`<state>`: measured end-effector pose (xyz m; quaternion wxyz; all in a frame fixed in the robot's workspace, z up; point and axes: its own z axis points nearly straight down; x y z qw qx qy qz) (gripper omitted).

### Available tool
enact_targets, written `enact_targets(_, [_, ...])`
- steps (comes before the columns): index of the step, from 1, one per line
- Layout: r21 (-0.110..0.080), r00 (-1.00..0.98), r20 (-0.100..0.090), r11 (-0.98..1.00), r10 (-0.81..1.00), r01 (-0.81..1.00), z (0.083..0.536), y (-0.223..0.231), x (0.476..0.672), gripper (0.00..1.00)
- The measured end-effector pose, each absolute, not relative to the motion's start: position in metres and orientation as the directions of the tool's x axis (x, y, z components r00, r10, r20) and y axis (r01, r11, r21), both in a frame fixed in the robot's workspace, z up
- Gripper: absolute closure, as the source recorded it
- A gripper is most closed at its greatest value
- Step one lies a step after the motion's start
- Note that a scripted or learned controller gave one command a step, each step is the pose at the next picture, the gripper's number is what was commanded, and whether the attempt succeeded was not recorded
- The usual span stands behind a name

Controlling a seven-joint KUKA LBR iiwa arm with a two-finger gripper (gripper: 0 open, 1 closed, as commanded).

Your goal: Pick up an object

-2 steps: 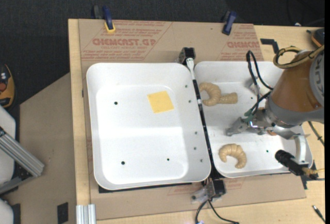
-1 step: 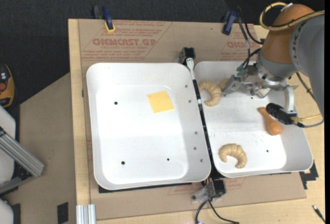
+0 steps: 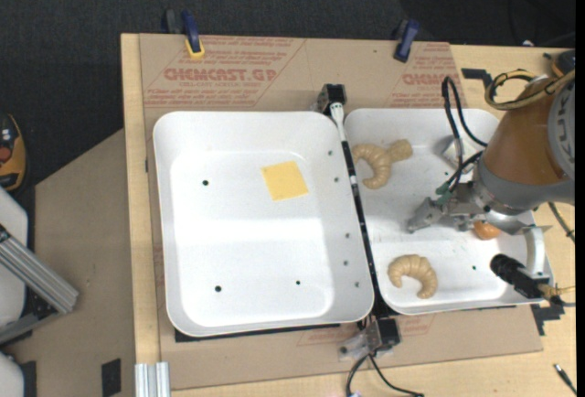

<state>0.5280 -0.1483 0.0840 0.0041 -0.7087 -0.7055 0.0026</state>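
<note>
The right bin [image 3: 416,299] holds two tan croissants. One croissant [image 3: 377,160] lies near the bin's back left corner and the other [image 3: 414,273] near its front edge. A flat yellow square [image 3: 284,180] lies in the left bin [image 3: 183,295]. My gripper [image 3: 422,219] hangs low over the middle of the right bin, between the two croissants, pointing left and touching neither. A small orange thing [image 3: 485,228] peeks out from under the wrist, mostly hidden by it.
A small grey thing [image 3: 448,147] sits near the back of the right bin, behind the arm. The grey and orange arm [image 3: 526,148] covers that bin's right side. A black divider [image 3: 352,194] runs between the bins. Blue clamps [image 3: 406,38] hold the board's far edge.
</note>
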Motion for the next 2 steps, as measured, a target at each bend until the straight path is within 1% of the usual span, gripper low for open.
enact_targets(1, [0.008,-0.007,-0.001,0.007,1.000,1.000,0.085,-0.110,0.617,0.00])
enact_targets(2, [0.003,-0.004,-0.001,0.004,1.000,1.000,0.085,-0.092,0.656,0.00])
